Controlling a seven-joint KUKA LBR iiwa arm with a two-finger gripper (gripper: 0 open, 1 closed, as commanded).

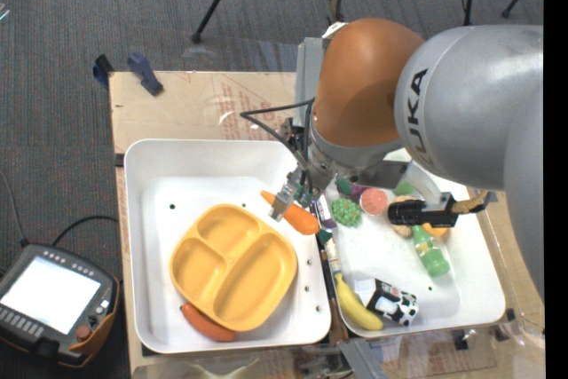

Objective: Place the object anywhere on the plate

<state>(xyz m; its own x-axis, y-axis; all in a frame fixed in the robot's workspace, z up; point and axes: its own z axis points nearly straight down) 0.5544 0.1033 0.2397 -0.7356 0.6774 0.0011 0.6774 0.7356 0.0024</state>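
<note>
A yellow divided plate lies in the left bin. Just past the plate's upper right rim, near the wall between the two bins, is an orange carrot. My gripper comes down from the big grey and orange arm, and its fingers are shut on the carrot's middle. The carrot's thin end pokes out to the left of the fingers and its thick end to the right. I cannot tell whether the carrot touches the bin floor.
An orange sausage-like toy peeks from under the plate's front edge. The right bin holds a banana, a black-and-white cow toy, green broccoli, a pink ball and a green bottle.
</note>
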